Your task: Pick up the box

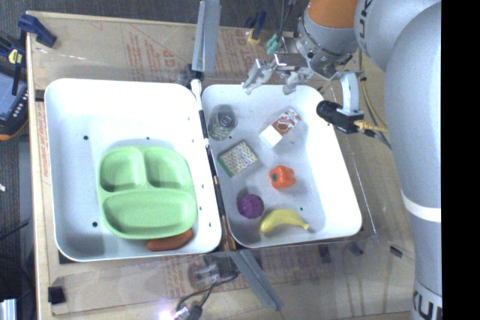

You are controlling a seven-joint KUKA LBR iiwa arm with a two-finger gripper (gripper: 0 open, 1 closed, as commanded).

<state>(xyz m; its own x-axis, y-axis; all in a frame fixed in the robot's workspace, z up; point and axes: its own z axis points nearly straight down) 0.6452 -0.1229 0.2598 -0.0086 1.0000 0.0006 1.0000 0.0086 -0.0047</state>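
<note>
Box [280, 126] lies in the right bin [341, 183] near its far end, long axis slanting toward the far-right corner, just below the hand [274, 77], which hovers released over the far rim, grasping nothing.

Wooden bench [112, 49], two white bins [67, 161]

grey arm reaching in, end effector [274, 76] spread open

"KU" on arm [409, 34]; rest unreadable.
</note>
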